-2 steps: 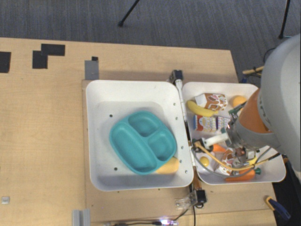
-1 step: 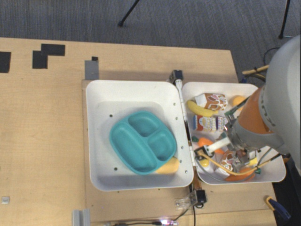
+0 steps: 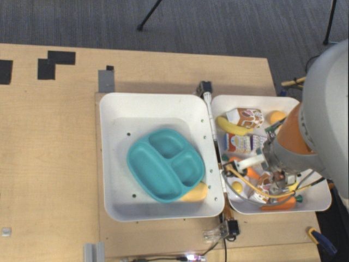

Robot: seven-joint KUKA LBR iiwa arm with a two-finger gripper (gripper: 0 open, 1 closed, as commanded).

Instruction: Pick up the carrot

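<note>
while the hand (image 3: 279, 180) hangs low in the right bin (image 3: 322, 203), grip state cannot be told, carrot (image 3: 279, 203) just below it, teal plate (image 3: 166, 164) in left bin (image 3: 109, 162)

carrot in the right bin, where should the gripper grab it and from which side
Probably mid-length, from straight above, fingers closing across its narrow width. The carrot lies flat and lengthwise along the right bin's near wall, so that side looks blocked. The gripper hangs just above it.

Two shallow white bins (image 3: 109, 146) (image 3: 322, 198), one teal three-compartment plastic plate (image 3: 166, 165), one yellow banana (image 3: 234, 127), one orange carrot (image 3: 279, 203).
</note>
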